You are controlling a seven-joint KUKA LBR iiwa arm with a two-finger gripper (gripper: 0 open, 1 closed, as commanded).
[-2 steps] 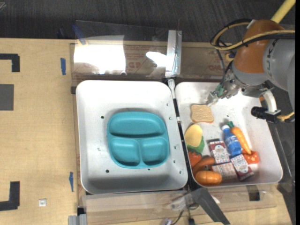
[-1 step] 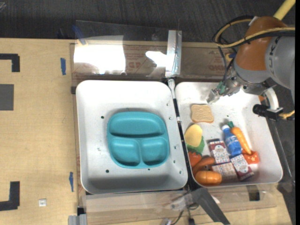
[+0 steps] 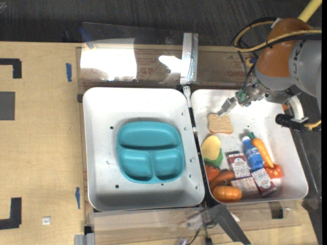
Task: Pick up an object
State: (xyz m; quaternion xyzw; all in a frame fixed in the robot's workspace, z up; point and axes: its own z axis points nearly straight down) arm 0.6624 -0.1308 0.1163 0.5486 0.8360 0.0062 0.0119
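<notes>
The end effector (image 3: 231, 103) hangs over the bare upper part of the right bin (image 3: 299, 188), its grip impossible to judge, just above a slice of toast (image 3: 220, 124); other toy food crowds the bin's lower edge.

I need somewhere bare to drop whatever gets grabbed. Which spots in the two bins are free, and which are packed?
Left bin: bare white floor rings the teal tray, widest along the far edge and left side. Right bin: the far strip beyond the bread slice is bare, but the gripper hangs there. The near half is crowded: corn, blue bottle, carrot, small cartons.
</notes>
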